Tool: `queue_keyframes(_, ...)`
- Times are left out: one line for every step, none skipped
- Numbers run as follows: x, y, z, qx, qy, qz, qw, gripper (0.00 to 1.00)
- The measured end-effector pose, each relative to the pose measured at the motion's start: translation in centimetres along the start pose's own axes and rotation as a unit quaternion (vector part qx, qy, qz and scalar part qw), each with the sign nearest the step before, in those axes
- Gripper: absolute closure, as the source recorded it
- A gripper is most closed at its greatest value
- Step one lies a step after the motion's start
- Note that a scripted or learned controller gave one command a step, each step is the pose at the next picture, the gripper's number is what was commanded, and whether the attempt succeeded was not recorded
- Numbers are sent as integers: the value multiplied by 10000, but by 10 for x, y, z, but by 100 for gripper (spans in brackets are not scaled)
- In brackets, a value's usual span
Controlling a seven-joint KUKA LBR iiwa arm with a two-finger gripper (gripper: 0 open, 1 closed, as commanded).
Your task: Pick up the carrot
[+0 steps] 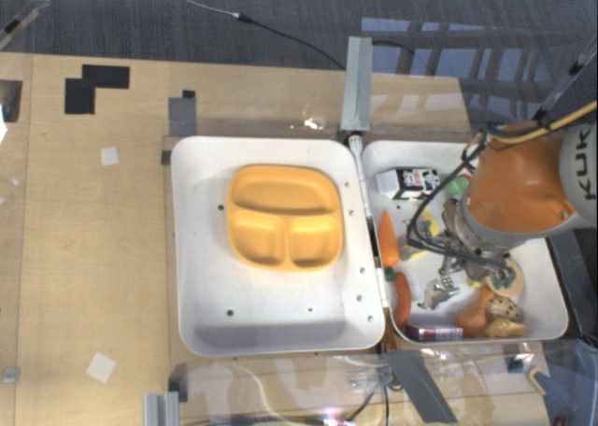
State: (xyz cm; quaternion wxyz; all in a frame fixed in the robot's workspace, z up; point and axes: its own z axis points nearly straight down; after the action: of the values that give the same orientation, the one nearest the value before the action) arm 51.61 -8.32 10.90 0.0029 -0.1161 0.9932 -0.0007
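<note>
Step in hand: approach, carrot not yet grasped. Next move, as judged: shift jaws left to carrot, descend, pinch.
Left bin: yellow divided tray, compartments bare.
Right bin: carrot against left wall; red item just below it; assorted clutter near front.
Jaws: near carrot, apart from it; spread or pressed together, cannot tell.

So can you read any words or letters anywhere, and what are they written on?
"KU": big dark letters on the grey arm, cut off at the picture's edge.
Black and white packet in the right bin: it has print, too small and blurred to read.
Nothing else readable.
</note>
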Motion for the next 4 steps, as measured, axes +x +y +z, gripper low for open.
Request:
queue_keyframes(-40,-68,8,6,-13,-523,9986,0)
queue_keyframes(17,-16,18,25,-59,-628,9980,0)
queue_keyframes(-30,-19,-1,-3,-17,-1226,9925,0)
queue_keyframes(-18,-8,19,49,-48,-538,9985,0)
